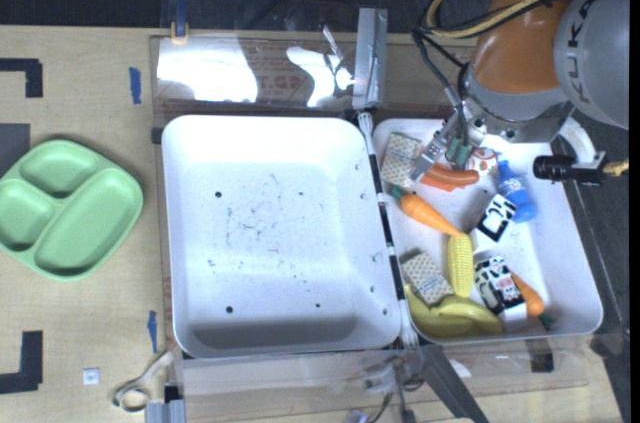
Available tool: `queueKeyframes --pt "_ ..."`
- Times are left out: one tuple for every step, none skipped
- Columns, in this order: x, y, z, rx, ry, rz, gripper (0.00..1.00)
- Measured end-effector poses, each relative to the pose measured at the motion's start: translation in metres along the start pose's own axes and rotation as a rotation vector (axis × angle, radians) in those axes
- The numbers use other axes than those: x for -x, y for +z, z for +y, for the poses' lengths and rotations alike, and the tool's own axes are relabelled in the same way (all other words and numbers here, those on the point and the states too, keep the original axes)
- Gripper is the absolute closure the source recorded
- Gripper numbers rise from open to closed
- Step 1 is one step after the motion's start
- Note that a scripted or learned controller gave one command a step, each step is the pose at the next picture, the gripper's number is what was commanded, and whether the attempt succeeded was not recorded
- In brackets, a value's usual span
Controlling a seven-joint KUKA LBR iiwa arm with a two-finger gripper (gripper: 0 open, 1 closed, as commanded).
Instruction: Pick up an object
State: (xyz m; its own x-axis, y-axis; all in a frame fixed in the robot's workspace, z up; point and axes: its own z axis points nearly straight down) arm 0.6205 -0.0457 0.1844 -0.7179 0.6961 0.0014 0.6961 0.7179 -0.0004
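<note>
While the arm reaches into the right bin [580, 311] from the right, its end effector [452, 151] hangs at the bin's upper left, just above the red sausage [452, 177]; I cannot tell its state or whether it grips anything. The step looks like the approach to a grasp, and next it needs a short descent and a firm close around that sausage. Counting outward: 1 sausage, 2 carrots [430, 213], 1 corn cob [460, 261], 1 banana [455, 316], 2 crackers [402, 157], 1 blue bottle [514, 191], 2 black-and-white blocks [497, 214]. Beyond lie 1 left bin [200, 136] and 1 green divided plate [68, 207] on the surface [80, 351].
</note>
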Motion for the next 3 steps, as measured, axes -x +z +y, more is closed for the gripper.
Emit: queueKeyframes --pt "-0.018 -0.035 0.046 0.003 -0.219 -0.004 1.00" --pt "0.020 -0.072 -0.001 0.003 -0.281 -0.005 1.00" --pt "0.068 -0.044 -0.029 0.003 -0.228 -0.005 1.00"
